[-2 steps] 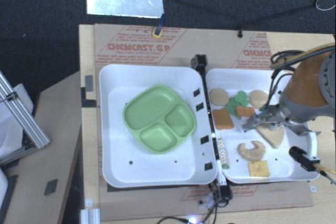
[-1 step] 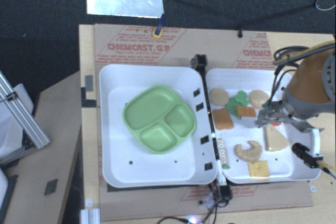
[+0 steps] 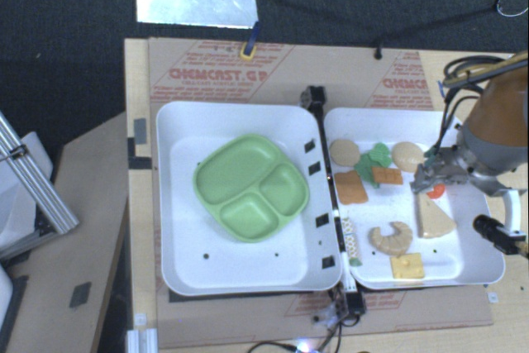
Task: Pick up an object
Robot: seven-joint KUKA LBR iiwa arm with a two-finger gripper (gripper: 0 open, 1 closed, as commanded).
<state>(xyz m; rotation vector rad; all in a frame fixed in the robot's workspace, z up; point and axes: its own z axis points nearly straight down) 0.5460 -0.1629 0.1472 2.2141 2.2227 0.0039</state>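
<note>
Hovering at the right bin's far side, gripper (image 3: 431,182) directly over a red piece (image 3: 437,191); finger state impossible to tell

We count two white bins: the left bin (image 3: 178,178) and the right bin (image 3: 463,260), touching along the middle divider. In the left bin we see one green divided plate (image 3: 250,187) with three compartments.

Everything else sits right of that plate, in the right bin. We get two round tan buns: one (image 3: 345,151) nearest the plate, the other (image 3: 407,155) further right. One green leafy piece (image 3: 377,156) lies between them. Two orange-brown slabs: a bigger one (image 3: 350,187) and a small one (image 3: 386,175). One croissant (image 3: 392,238), one yellow cheese square (image 3: 407,266), one pale wedge (image 3: 432,218), and one small red bit (image 3: 437,191), partly hidden.
</note>
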